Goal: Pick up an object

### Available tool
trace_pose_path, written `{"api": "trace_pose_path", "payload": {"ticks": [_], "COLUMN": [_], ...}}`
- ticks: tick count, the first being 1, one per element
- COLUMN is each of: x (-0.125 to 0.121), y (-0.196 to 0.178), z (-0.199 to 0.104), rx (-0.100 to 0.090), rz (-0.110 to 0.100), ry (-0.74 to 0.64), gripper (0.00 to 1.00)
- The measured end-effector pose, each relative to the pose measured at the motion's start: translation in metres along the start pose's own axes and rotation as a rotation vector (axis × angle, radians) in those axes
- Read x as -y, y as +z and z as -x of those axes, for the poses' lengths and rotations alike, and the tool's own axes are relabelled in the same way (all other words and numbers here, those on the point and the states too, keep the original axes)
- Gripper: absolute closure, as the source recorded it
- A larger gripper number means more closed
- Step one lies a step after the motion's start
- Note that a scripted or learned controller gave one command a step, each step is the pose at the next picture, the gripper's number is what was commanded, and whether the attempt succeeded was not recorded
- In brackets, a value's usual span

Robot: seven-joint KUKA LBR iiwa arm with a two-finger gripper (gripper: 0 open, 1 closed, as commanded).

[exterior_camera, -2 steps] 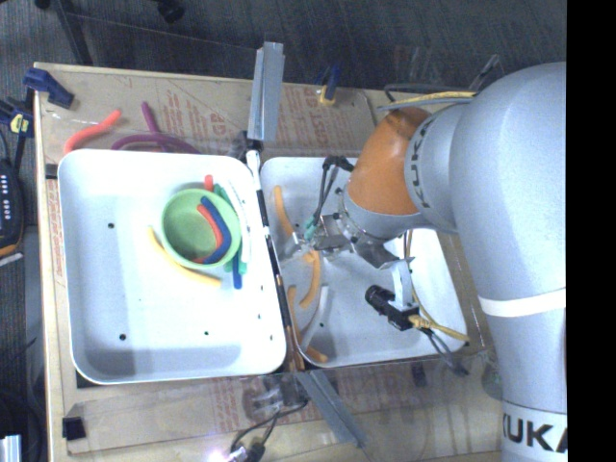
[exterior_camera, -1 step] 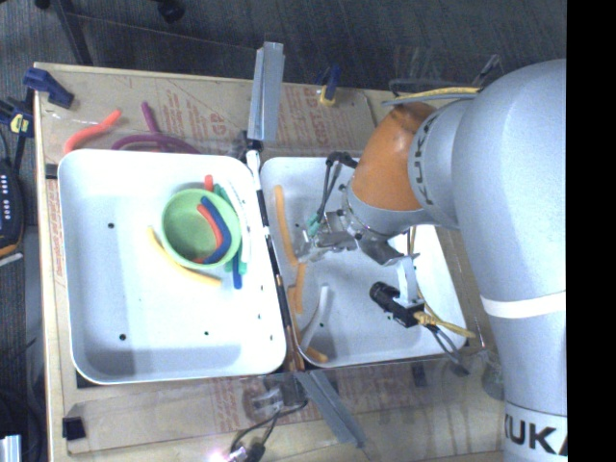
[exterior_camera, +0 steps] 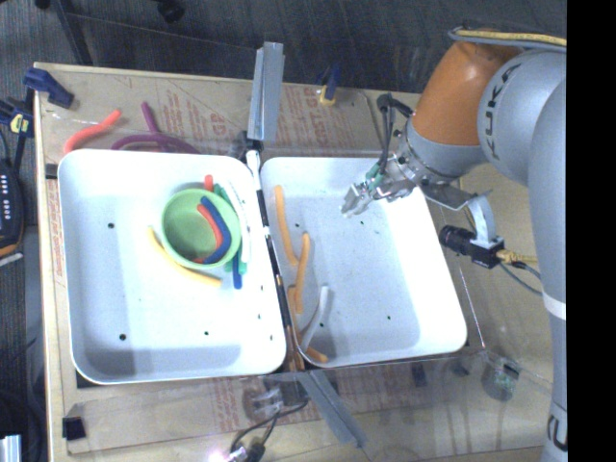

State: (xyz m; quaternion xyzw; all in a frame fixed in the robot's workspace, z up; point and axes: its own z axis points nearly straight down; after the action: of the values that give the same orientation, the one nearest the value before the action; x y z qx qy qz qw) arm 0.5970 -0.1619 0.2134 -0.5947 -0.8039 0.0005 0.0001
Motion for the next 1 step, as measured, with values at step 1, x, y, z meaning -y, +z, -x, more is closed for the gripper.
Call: {"api": "trace_pose_path", "payload": {"ticks": [1], "x": [0.0001], "y": [0.0002], "z": [0.0000], "rx": [0.000], "rz": [0.000], "ry": [0.000], "gripper": [0.00]}}
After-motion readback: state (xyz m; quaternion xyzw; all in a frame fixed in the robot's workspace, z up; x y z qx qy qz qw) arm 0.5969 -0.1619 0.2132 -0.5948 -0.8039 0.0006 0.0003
